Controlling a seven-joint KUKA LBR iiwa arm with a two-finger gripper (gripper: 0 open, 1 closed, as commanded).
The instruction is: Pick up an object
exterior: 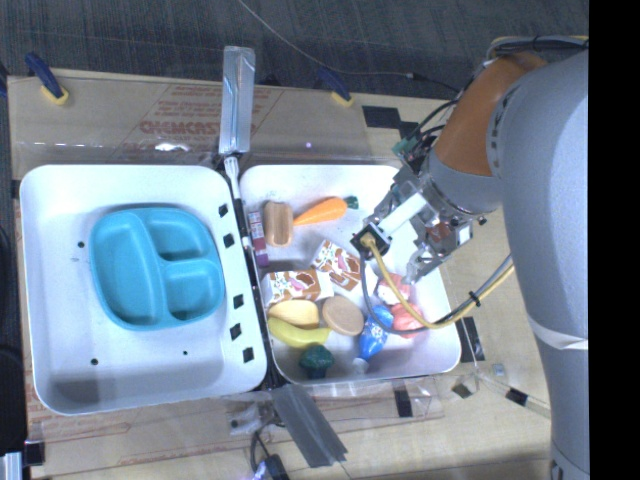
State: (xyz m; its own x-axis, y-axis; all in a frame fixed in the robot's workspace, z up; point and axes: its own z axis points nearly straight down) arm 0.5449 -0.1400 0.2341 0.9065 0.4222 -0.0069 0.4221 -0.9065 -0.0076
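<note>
Grey arm (540, 168) with its orange band reaches over the right bin (300, 180), its pincer (418, 263) low above the pink toy (398, 303); whether it is open or gripping anything cannot be told. Left of the pincer lie patterned cartons (338, 264), a carrot (322, 210) and a bread roll (277, 222). Far left, a blue tray (158, 264) sits in the other bin (60, 368).

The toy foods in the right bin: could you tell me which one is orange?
The carrot, lying at the bin's far edge beside the bread roll; its green tip sets it apart.
</note>
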